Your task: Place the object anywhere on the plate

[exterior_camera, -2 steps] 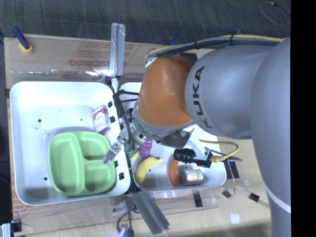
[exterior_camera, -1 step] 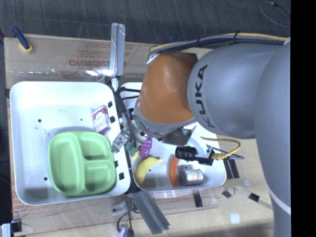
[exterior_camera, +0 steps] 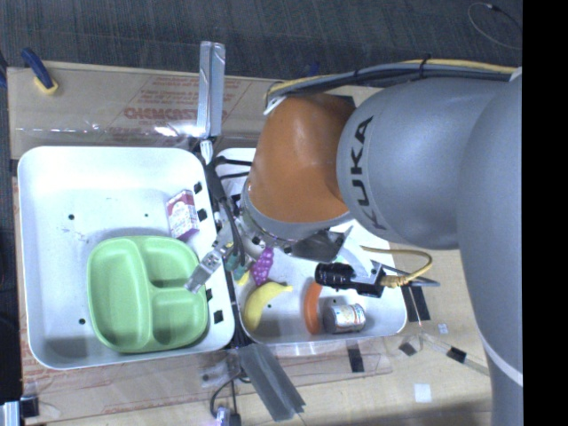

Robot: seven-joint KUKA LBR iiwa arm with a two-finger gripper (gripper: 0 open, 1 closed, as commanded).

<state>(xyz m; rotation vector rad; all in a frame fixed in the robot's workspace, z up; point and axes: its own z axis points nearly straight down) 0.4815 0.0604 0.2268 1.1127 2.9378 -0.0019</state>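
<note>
A green divided plate [exterior_camera: 142, 295] lies in the front part of the left white bin [exterior_camera: 53, 176]. My gripper [exterior_camera: 211, 269] hangs low over the wall between the two bins, its tip just at the plate's right rim. The grey arm with its orange band [exterior_camera: 297, 162] covers most of the right bin. Just right of the gripper lie a purple bunch of grapes [exterior_camera: 264, 263] and a yellow banana [exterior_camera: 262, 298]. I see nothing clearly held at the gripper's tip.
A small red and white box [exterior_camera: 182, 213] lies in the left bin behind the plate. The right bin [exterior_camera: 390, 327] also holds an orange object [exterior_camera: 311, 306] and a silver can [exterior_camera: 344, 316]. A black cable fitting [exterior_camera: 342, 278] hangs above them.
</note>
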